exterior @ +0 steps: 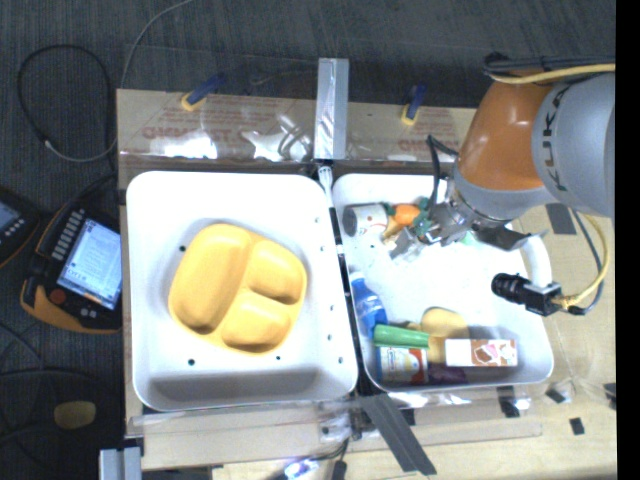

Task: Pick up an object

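Observation:
The grey arm with its orange band [505, 138] reaches into the right bin [470, 268] from the right. Its gripper [415, 233] hangs low over the bin's back left part, right beside a small orange object [404, 213] and a white cylinder [365, 218]. Something green [428, 223] shows at the gripper's tip; I cannot tell if it is held. Along the bin's front lie a blue bottle [366, 303], a green-capped bottle [402, 336], a pale yellow object [441, 319] and a red-and-white carton [482, 353].
The left bin [150, 368] holds one large yellow lumpy object [238, 286]. A black camera unit on a cable [525, 290] hangs from the arm over the right bin. A metal divider [332, 108] stands between the bins at the back.

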Controlling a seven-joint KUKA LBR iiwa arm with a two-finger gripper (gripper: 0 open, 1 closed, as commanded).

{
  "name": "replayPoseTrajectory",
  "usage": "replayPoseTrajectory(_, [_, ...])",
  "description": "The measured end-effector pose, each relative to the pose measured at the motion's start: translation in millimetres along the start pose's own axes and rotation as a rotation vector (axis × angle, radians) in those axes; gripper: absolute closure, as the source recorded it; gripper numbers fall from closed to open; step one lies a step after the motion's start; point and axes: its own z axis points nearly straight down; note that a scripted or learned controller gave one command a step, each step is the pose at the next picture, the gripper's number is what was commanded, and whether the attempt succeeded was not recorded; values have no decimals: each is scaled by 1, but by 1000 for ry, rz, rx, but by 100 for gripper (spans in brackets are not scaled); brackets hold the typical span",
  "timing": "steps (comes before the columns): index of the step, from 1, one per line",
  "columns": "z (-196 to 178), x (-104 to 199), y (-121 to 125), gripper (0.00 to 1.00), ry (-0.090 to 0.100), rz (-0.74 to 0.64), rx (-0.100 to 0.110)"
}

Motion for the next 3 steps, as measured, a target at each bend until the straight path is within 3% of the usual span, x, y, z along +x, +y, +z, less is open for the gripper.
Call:
replayPoseTrajectory(1, [-6, 1, 1, 100, 2, -1, 3])
replayPoseTrajectory(2, [8, -5, 62, 100, 1, -6, 0])
replayPoseTrajectory(3, [7, 10, 106, 100, -2, 117, 0])
